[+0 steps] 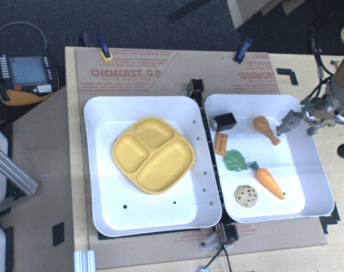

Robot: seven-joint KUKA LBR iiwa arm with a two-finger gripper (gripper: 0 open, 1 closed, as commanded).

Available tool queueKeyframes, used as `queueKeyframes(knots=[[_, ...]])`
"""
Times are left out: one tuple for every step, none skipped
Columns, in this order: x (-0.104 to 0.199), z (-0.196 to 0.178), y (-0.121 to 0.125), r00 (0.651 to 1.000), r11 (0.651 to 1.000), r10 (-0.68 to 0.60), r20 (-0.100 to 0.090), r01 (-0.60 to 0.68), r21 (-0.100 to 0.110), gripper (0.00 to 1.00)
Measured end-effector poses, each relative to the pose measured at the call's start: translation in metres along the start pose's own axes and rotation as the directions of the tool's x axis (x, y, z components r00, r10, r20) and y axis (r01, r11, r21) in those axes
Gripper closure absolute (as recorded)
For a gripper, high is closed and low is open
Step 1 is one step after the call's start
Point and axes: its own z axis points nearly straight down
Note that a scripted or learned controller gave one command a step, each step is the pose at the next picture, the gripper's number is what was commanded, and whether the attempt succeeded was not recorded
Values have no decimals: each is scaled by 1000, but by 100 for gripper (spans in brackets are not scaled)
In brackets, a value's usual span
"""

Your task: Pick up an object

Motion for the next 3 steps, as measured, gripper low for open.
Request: queueKeyframes(knots=[[-5,59,-5,1000,1000,1,-2,-1,4,0],[-5,101,-1,1000,1000,0,-1,0,3,0],[-4,123,-1,1000,1000,0,-2,0,3,0]])
